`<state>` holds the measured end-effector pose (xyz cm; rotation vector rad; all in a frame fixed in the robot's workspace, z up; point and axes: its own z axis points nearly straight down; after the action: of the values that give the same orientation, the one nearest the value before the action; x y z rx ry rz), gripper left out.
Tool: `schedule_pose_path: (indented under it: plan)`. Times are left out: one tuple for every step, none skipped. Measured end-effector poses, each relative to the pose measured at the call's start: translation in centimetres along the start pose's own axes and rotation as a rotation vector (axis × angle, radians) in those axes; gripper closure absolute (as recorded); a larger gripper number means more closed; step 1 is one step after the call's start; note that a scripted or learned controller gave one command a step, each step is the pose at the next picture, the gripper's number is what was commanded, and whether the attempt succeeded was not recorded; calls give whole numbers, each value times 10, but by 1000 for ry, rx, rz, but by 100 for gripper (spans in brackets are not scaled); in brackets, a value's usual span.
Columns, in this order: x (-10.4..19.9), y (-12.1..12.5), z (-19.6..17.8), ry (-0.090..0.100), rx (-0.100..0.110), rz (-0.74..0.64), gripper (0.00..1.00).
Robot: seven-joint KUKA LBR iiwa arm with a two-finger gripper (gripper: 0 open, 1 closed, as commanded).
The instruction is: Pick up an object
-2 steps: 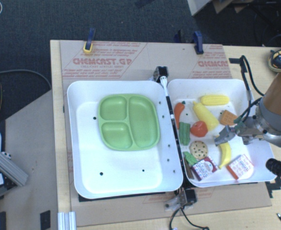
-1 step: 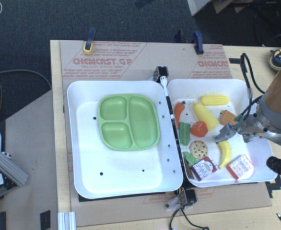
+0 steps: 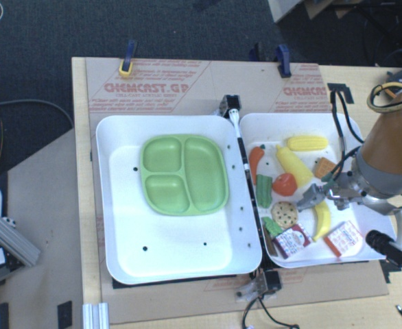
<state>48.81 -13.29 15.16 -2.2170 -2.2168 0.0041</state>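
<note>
The right bin (image 3: 256,125) holds several toy foods. Among them are an orange carrot (image 3: 256,160), a green pickle (image 3: 263,190), a red tomato (image 3: 285,183), a yellow corn cob (image 3: 306,142), a yellow squash (image 3: 293,166), a cookie (image 3: 283,214), a banana (image 3: 321,223) and two red-and-white packets (image 3: 291,241) (image 3: 343,238). My gripper (image 3: 317,197) hangs low over the bin's right half, just right of the tomato and right above the banana's upper end. I see nothing held in it.
The left bin (image 3: 115,204) holds a green divided plate (image 3: 184,175). An orange cracker (image 3: 324,167) lies beside the arm's wrist (image 3: 386,163). Black cables run along the right bin's far right side. Clamps stand at the bench's back edge.
</note>
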Motion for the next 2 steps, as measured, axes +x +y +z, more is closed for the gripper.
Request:
schedule_pose_path:
  plan:
    - [2,10,55,-5,-9,0,0]
    - [1,13,63,-5,-15,2,0]
